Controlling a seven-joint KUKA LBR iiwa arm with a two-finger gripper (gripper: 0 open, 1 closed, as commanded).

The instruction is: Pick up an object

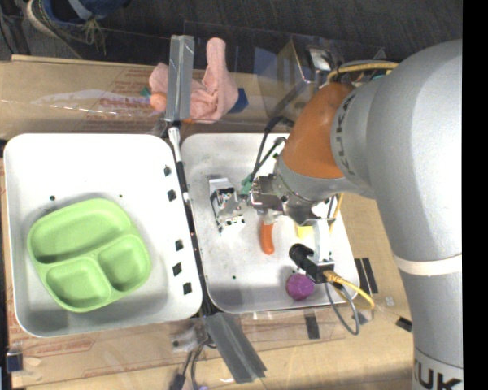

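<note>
Gripper (228, 207) hangs low over the right white bin (252, 299), grip unclear; small orange carrot-shaped toy (267, 238) not lifted yet.

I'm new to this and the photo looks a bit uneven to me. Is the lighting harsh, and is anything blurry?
Camera view: light is soft, with a faint shadow around the green tray on the left bin; the right bin is bright, slightly washed out; the arm close to the lens looks large and soft-edged.
</note>
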